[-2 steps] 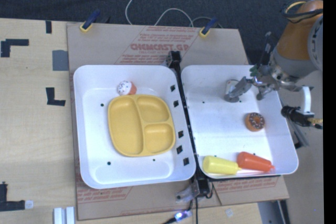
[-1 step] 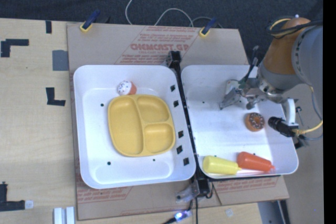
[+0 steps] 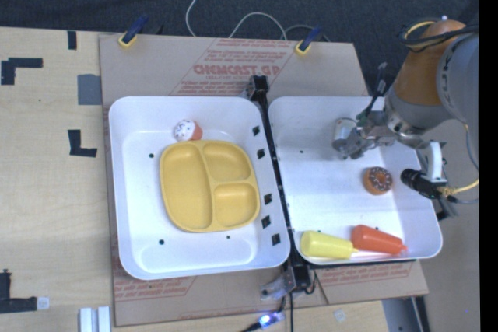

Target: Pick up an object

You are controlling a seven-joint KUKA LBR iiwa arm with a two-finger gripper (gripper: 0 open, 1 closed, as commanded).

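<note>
While the grey arm (image 3: 436,82) reaches in from the right, its gripper (image 3: 348,142) sits low over the right bin (image 3: 327,194), near the bin's back left part. You cannot tell if the fingers are apart or pressed together. Nothing can be seen between them. A small brown donut (image 3: 378,180) lies on the bin floor just to the right of the gripper, not touching it. At the front of this bin a yellow toy (image 3: 326,245) and an orange carrot (image 3: 377,239) lie end to end. On the worktop (image 3: 47,167), the left bin (image 3: 128,190) holds a yellow tray (image 3: 208,185) with three parts. A little white and pink toy (image 3: 185,130) lies just behind the tray.
</note>
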